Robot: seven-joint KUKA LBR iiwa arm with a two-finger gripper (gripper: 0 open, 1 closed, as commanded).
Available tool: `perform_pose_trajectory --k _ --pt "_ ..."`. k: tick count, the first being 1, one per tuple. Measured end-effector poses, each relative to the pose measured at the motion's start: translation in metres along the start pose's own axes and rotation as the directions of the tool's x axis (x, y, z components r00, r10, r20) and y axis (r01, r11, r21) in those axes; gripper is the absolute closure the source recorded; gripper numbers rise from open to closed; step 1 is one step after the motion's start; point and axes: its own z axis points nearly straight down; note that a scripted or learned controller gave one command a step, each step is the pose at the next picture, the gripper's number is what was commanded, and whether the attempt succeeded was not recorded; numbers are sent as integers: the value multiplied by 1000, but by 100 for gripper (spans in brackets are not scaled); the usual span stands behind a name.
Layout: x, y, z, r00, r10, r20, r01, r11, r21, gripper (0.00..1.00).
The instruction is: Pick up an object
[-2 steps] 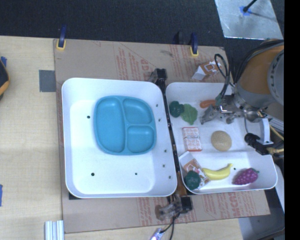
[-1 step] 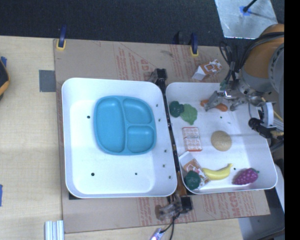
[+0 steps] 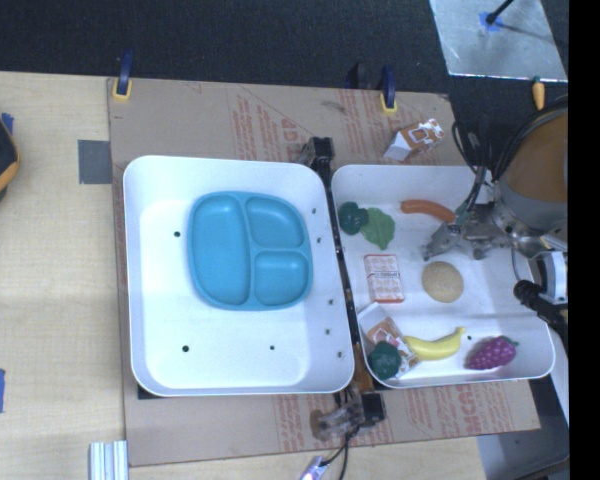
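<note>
From my screen, the pincer (image 3: pixel 458 240) sits low over the right bin (image 3: pixel 540 360), just above the round tan bun (image 3: pixel 443 282) and below the orange sausage (image 3: pixel 427 208). I cannot tell whether it is spread or pressed together, and I see nothing in it. Also in that bin lie green broccoli (image 3: pixel 369 224), a red-and-white packet (image 3: pixel 384 276), a banana (image 3: pixel 434 345), purple grapes (image 3: pixel 490 352) and a dark green ball (image 3: pixel 385 360). The left bin (image 3: pixel 160 358) holds a blue divided plate (image 3: pixel 249 249).
</note>
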Motion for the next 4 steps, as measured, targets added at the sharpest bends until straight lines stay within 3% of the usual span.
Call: perform_pose_trajectory --k 1,2,3,4 --pt "-4 66 -1 1000 1 -1 -1 1000 -2 0" --pt "22 -9 0 1000 1 0 -1 1000 1 0" --pt "25 -37 0 1000 -1 0 1 1000 0 0" --pt "23 -36 -12 1000 -4 3 4 1000 -3 100"
